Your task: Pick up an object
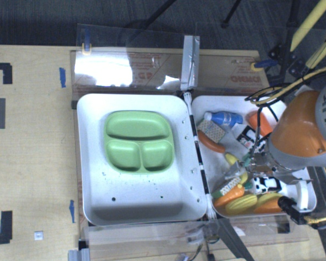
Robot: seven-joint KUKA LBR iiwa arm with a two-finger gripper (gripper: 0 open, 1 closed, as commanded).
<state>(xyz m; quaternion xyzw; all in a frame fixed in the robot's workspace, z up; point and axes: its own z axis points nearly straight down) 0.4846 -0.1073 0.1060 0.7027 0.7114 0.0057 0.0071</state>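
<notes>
Two bins (92,145); gripper (251,170) low over right-bin clutter near carrot (231,194) (probably lining up a grab), fingers hidden, can't tell grip; green tray (138,140) left.

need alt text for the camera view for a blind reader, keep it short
A grey and orange robot arm reaches from the right into the right bin, which is crowded with small items, including a blue bottle and an orange carrot. The left bin holds a green divided tray.

Glossy white plastic bins (92,145), matt green plastic tray (138,140), pale wooden bench (32,162).
</notes>
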